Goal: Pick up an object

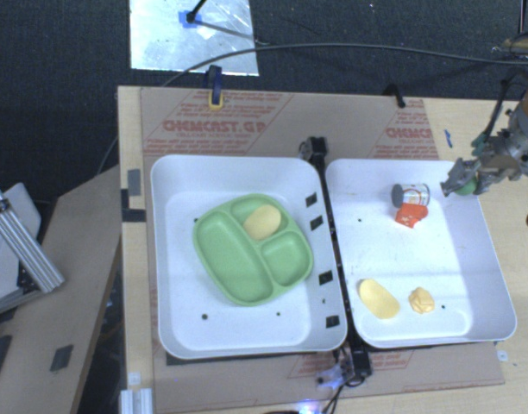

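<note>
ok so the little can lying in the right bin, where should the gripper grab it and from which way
Probably across the can's round body near its middle, coming straight down from above. It lies on its side on the right bin's floor, its silver end facing left, so the curved sides are the open faces to close on. An orange piece sits right against its near side, which may crowd one finger. The gripper is off to the can's right.

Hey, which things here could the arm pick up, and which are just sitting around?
Could be picked:
small can
orange piece
flat yellow piece
small yellow lump
yellow item on the green tray

Just there:
white bins
cardboard sheet
foil patch
claw, above the right bin's edge
</note>
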Controlling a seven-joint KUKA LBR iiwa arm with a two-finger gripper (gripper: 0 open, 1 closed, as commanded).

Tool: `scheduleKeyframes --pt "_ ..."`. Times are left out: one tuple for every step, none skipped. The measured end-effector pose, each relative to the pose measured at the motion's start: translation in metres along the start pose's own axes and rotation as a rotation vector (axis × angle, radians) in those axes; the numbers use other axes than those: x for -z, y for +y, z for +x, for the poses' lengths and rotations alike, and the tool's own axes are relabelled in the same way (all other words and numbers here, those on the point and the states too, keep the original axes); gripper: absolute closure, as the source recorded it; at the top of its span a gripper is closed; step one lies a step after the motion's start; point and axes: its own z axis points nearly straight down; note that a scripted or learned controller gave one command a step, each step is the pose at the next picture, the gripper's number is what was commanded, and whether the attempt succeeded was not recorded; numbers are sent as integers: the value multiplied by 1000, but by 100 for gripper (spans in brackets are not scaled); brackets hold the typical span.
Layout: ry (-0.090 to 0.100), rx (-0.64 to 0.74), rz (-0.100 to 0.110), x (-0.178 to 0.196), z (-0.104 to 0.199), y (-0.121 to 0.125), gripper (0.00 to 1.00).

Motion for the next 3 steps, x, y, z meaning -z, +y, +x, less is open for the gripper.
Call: scheduleKeyframes --pt "3 1 8 -11 43 -11 100" --pt "4 2 8 -6 96 -31 100" --pt "5 3 10 -19 145 -47 100"
